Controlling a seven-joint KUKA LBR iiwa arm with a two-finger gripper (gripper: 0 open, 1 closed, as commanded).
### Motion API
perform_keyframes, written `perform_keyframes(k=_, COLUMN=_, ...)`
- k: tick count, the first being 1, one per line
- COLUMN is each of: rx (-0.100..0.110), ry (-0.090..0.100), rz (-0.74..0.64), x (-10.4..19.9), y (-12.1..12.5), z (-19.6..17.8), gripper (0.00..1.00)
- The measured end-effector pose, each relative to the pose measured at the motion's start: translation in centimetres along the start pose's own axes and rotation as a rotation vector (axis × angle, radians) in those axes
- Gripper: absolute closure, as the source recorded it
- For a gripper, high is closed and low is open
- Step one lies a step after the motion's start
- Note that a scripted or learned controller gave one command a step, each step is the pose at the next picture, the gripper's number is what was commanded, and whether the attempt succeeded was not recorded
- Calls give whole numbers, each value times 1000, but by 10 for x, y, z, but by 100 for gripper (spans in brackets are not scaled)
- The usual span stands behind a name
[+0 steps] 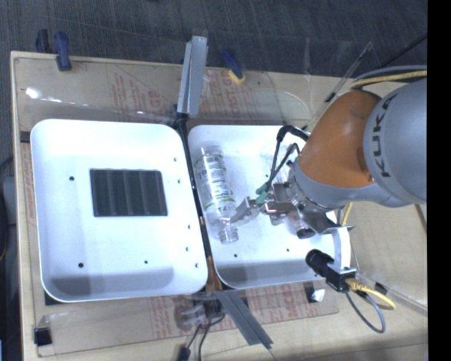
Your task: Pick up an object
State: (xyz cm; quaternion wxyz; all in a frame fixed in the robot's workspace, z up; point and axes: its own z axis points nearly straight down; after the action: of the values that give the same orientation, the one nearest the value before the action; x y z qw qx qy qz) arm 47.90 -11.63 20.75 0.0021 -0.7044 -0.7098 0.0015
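The worktop [98, 318] carries 2 shallow white bins side by side. The left bin [60, 201] has a dark ribbed rectangle [128, 192] flat on its floor. The right bin [248, 265] holds the thing of the task, a clear plastic bottle [216, 190]. It lies on its side near the wall at 9 o'clock of this bin, its length going from 12 o'clock to 6 o'clock, the narrow end toward 6 o'clock.

The grey arm [376, 156] with its orange band comes in from 3 o'clock. The gripper [244, 209] is low in the bin, just beside the lower part of the bottle; I cannot tell if the fingers are open or closed, or if they touch it.

The bottle seems empty, so probably light, thin and easy to crush. Its round smooth wall is slippery and it may roll. I think the best hold is across the middle of the body, on the label, with gentle force
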Motion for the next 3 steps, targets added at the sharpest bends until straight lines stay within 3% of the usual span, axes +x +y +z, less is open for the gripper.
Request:
perform_keyframes(k=1, rx=-2, ry=-1, rz=-68, x=-17, y=75, z=116, gripper=0)
perform_keyframes(k=2, rx=-7, ry=-3, rz=-322, x=-27, y=179, z=114, gripper=0)
perform_keyframes(k=3, rx=-2, ry=-1, rz=-442, x=-24, y=139, z=115, gripper=0)
